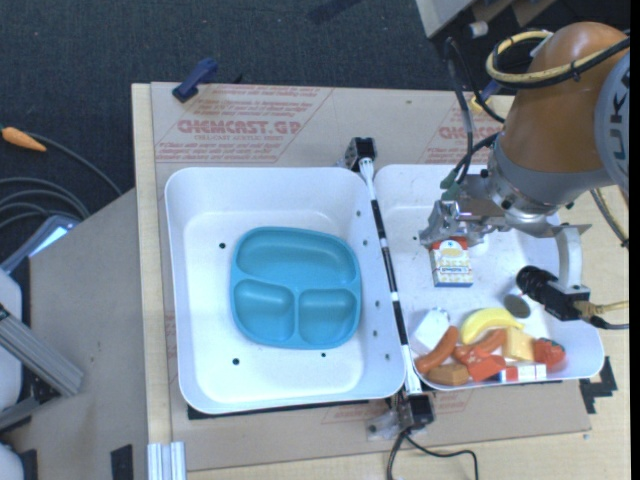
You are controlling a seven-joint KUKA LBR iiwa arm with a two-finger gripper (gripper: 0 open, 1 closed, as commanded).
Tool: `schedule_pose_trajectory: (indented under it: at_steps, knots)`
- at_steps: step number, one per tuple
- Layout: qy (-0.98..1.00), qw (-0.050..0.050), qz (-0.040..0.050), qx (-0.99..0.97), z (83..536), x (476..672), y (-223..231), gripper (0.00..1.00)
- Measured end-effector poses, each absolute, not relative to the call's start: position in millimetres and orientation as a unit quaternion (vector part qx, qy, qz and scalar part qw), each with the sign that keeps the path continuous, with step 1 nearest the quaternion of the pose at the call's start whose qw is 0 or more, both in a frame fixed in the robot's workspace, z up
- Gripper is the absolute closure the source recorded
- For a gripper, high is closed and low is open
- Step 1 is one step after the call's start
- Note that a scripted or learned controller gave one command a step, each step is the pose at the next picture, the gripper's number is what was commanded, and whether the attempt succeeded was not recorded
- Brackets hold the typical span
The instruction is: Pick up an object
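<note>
My gripper hangs over the upper left part of the right bin. Directly below it, and touching or nearly touching it, is a small white carton with orange and blue print. Whether the carton is gripped cannot be made out from this angle. At the front of the same bin lies a pile of toy food: a yellow banana, an orange sausage, a red piece and a white block.
A blue divided plate lies in the middle of the left bin. A black-lined ridge separates the two bins. Cardboard covers the bench behind the bins, with a blue clip at its far edge.
</note>
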State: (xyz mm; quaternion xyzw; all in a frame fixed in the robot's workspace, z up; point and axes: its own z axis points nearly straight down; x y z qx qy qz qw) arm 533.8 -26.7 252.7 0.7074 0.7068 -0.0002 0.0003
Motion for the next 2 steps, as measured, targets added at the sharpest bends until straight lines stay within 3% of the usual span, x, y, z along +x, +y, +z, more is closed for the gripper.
schedule_pose_trajectory:
  at_steps: [1, 2]
  knots:
    - [0.707, 0.0, 0.0002, 0.707, 260, 527.5, -51, 1.0]
    - [0.707, 0.0, 0.0002, 0.707, 261, 547.2, -57, 1.0]
